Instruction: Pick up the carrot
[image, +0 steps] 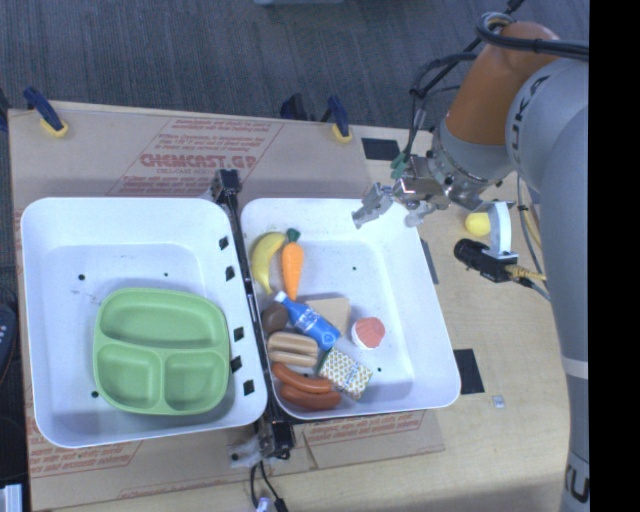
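Carrot (291, 268) lies untouched; arm (545, 110) angles over bin (320, 204) rim, jaws apparently spread, empty.

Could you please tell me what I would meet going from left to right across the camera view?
green divided plate → banana → carrot → gripper

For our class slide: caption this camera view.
Open hand hovers over far rim of right bin; carrot lies beside banana, ungrasped.

1 camera, fixed overhead, looks down aslant on 2 white bins (100, 240).
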